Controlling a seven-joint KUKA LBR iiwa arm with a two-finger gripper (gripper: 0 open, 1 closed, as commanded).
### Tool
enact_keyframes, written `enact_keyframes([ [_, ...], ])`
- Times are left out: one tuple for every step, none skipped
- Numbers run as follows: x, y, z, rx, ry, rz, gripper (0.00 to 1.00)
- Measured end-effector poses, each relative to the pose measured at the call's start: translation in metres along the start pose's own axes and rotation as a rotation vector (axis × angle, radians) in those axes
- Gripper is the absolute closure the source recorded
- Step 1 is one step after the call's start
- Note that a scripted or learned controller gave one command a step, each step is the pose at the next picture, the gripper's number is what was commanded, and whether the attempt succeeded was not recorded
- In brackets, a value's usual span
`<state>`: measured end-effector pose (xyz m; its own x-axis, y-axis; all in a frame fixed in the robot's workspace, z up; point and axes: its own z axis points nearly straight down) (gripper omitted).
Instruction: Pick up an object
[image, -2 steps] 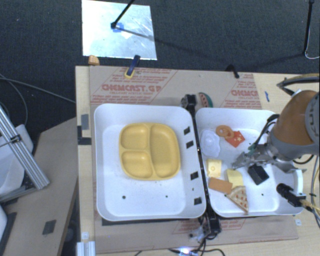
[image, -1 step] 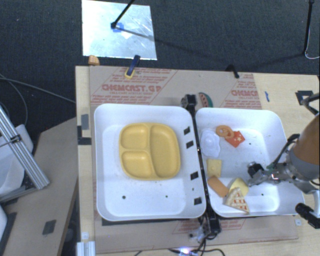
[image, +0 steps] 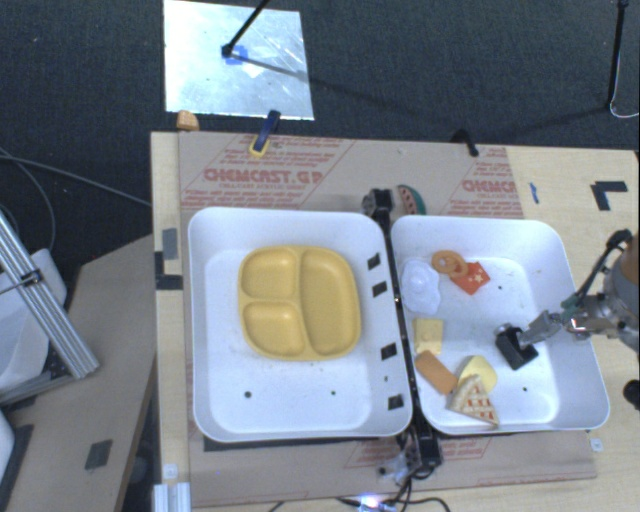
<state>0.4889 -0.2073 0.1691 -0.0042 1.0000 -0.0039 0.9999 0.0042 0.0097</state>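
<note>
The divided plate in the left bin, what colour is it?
Yellow plate, seen in the camera view.

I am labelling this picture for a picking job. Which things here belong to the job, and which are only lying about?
Belonging to the job:
- gripper
- right bin
- orange ring
- red square piece
- clear plastic piece
- yellow block
- tan piece
- patterned wedge

Lying about:
- yellow divided tray
- left bin
- foil sheet
- yellow-and-blue tool

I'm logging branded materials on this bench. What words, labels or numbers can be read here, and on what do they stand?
"CHEMCAST GP": red print on the brown sheet under the bins, left of centre.
"CHEMC...": the same red print at the sheet's right part, cut off by the right bin.
Smaller red print under each: too blurred to read.
</note>
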Motion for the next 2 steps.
enact_keyframes([
  [0.015,0.054,0.089,0.008,0.004,-0.003,0.00],
  [0.013,0.053,0.074,0.005,0.003,0.000,1.00],
])
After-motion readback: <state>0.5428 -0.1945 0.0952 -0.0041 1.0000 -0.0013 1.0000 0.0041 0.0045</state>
